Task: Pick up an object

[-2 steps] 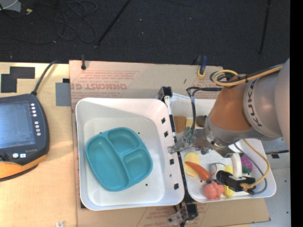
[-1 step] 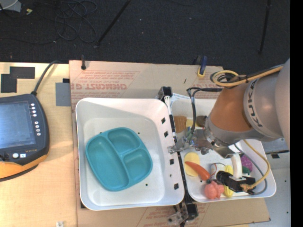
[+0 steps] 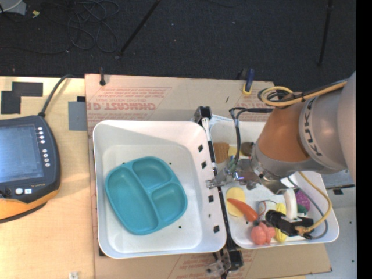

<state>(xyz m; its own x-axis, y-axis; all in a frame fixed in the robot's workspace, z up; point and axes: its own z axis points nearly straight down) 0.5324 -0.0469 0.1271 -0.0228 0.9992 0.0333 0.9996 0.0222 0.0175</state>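
Orange carrot toy (image 3: 244,208), lying slantwise across a yellow piece (image 3: 233,207) in the bin on the view's right (image 3: 332,228); pink lumpy toy (image 3: 262,233) just beside its lower end, purple cluster (image 3: 303,201) nearer the far wall. Gripper (image 3: 228,176) low at that bin's inner wall, near the carrot (whether spread or closed cannot be told). Left bin (image 3: 116,137): one teal divided plate (image 3: 145,194). Control pendant (image 3: 24,158) at the bench's far left.

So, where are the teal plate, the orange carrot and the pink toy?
teal plate (image 3: 131,201), camera view, floor of its large compartment.
orange carrot (image 3: 243,210), camera view, mid-body.
pink toy (image 3: 263,233), camera view, its middle.
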